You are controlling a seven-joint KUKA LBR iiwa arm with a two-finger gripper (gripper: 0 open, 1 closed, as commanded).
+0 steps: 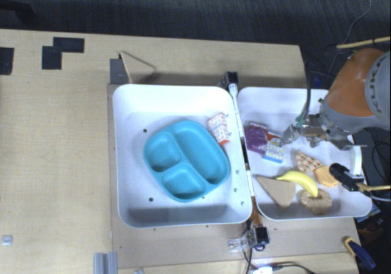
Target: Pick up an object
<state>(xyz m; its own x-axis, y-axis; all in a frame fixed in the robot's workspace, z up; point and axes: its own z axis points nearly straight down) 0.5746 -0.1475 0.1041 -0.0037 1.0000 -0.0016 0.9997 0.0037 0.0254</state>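
- Several items crowd the right bin (360, 209), and the claw (292, 133) hangs low among them, finger state impossible to tell.
- Nearest target: the purple packet (259, 137), just left of it.
- Best play: centre over the packet, descend straight, avoid the banana (300, 181) below.

The arm (366, 93) is a thick, rounded body, grey along its outer casing with a broad orange band (349, 86) wrapped around the segment just above the wrist. The orange surface is smooth and slightly glossy, catching a soft highlight. Below it the wrist narrows into a grey collar, from which a smaller metallic assembly extends: the gripper (292, 132), built of pale silver and dark parts with angular brackets. A thin upright rod or cable rises beside that assembly. The finer details of the gripper's end are too small and blurred to make out
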